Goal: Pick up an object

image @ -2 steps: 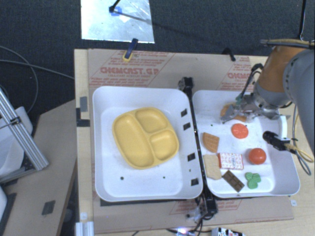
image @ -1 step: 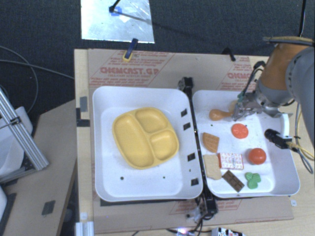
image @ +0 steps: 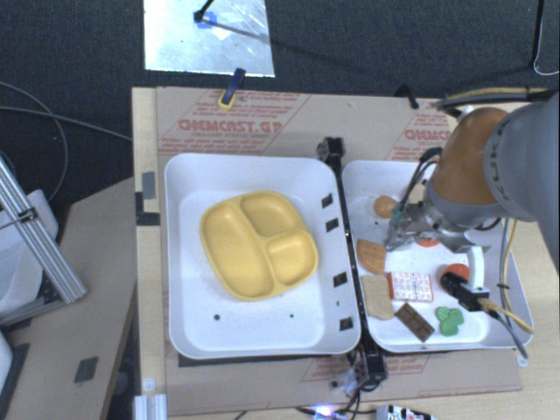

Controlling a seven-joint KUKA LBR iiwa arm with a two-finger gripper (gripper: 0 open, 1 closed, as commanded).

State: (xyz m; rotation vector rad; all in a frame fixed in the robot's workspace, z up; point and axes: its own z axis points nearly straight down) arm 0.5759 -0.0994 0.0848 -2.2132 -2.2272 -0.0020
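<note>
The grey arm hangs low over the right bin, its gripper poised for a pick; I cannot tell its fingers' spacing. Candidate objects crowd there: a tan piece at seven o'clock, a patterned card at six. The left bin holds a yellow tray.

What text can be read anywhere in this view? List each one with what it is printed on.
"CHEMCAST GP": red print on the brown board behind the left bin.
A second red print of the same kind on the board's right part: cut off by the arm, unreadable.
Small red-patterned card in the right bin: markings too small to read.
</note>
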